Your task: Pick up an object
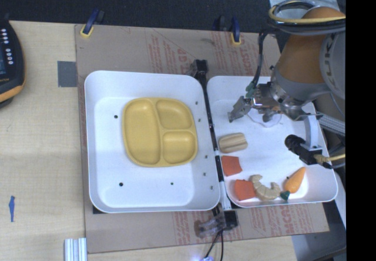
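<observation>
Hovering gripper [254,110] over right bin's [329,195] upper part, fingers spread, nothing between them | bun [232,143] just below-left, red blocks [231,165] and carrot [295,179] along near edge, shrimp-like piece [265,188] beside them | yellow tray [159,131] in left bin [100,195] | progress: nothing picked yet, descent and grasp remain.

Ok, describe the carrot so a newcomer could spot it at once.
Find the right bin, the one beside the bin holding the yellow tray. In its near right corner lies the carrot: the bin's one tapered orange piece, green at its lower end.
</observation>
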Robot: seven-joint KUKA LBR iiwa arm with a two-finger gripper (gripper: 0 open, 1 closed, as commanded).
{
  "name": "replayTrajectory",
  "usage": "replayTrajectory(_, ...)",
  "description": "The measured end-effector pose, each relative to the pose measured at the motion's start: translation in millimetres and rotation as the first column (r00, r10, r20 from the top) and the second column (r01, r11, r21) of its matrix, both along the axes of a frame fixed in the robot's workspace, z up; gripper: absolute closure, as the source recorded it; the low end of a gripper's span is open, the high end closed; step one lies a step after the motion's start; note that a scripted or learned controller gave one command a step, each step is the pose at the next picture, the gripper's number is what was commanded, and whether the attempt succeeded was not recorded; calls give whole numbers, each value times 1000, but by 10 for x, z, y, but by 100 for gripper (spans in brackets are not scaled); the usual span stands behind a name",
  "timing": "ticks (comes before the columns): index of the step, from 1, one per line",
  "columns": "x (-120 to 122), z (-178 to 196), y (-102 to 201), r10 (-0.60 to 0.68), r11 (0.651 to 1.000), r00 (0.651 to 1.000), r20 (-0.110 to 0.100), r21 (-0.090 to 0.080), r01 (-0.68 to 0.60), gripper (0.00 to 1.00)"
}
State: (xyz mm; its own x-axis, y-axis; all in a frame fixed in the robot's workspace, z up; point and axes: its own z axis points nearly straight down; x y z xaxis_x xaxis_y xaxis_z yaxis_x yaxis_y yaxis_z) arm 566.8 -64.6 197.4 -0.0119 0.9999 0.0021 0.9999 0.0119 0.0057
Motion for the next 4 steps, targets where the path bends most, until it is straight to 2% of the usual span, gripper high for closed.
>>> replayTrajectory(1, -50, -59, 218, -5, 1000, 1000, -12, -1, 5, 0)
replayTrajectory(2, -907, 24, -209, -14, 1000, 1000, -16, -2, 14, 0)
replayTrajectory(3, -155, -32, 565, 2, 1000, 1000, -5, 0, -2, 0)
replayTrajectory(4, 35, -266, -721, -19, 1000, 1000, -8, -9, 19, 0)
